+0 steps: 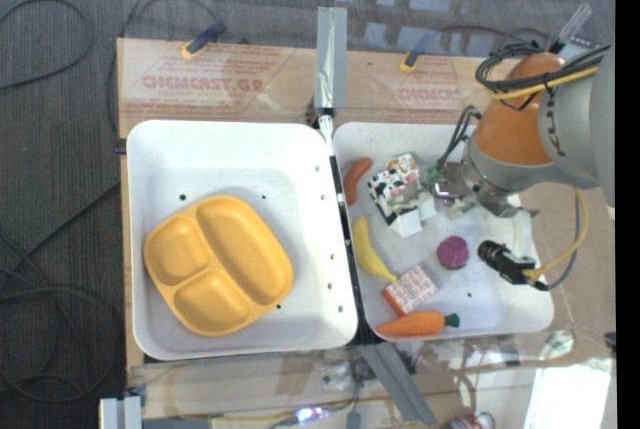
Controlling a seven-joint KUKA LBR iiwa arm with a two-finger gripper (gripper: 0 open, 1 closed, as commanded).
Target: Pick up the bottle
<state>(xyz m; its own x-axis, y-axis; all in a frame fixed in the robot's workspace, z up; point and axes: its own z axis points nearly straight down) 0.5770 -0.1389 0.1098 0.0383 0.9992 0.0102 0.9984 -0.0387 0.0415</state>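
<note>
Hand (443, 185) low over bin (490, 307), patterned bottle (395, 185) just beside it, likely lining grasp; you cannot tell whether closed.

1. Bright, even light falls from above; the white left bin (160, 157) and right bin (500, 312) look nearly washed out.
2. Shadows are soft: a faint one rims the lower edge of the yellow tray (218, 262).
3. Glare whitens the clear sheet (575, 387) at the bottom right.
4. Focus is mildly soft throughout; the claw (447, 185) sits in the arm's shade, its detail muddy.
5. The floor (60, 67) reads dark.
</note>
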